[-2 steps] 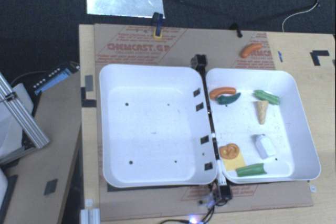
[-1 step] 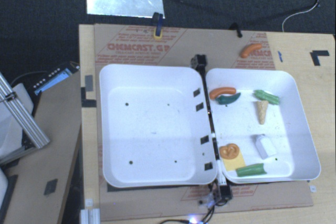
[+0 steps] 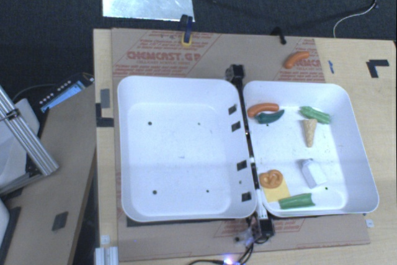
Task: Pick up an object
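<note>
The right bin holds several small toy foods. An orange sausage lies at its upper left, touching a dark green pepper just below it. A light green vegetable sits at the upper right, with a beige cone under it. Lower down are a white block, a brown pretzel, a yellow square slice and a green pod.
The left bin sits beside the right one, joined by a black hinge strip. Another orange sausage lies on the cardboard behind the right bin. A yellow and blue clamp stands at the bench's back edge.
</note>
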Tool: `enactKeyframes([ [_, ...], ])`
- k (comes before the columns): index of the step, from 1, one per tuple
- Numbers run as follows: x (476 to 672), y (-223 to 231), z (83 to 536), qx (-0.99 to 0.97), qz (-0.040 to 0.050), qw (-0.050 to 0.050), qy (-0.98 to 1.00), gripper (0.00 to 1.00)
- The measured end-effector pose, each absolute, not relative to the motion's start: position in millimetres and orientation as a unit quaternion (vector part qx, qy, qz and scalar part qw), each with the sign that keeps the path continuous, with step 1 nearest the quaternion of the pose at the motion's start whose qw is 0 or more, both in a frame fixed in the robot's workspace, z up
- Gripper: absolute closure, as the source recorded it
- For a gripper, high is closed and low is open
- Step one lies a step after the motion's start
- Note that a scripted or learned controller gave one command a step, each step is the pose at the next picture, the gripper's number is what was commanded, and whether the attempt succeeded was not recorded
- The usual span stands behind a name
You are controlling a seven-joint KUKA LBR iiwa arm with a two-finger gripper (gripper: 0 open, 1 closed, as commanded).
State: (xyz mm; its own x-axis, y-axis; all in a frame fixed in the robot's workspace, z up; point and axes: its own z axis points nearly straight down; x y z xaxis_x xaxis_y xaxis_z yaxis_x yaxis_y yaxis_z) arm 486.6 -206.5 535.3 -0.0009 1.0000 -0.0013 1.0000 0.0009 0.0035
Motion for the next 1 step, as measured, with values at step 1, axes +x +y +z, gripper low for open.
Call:
enactKeyframes([
  [1,486.6,-206.4,535.3,0.706,0.0006,0.002,0.708,1.0],
])
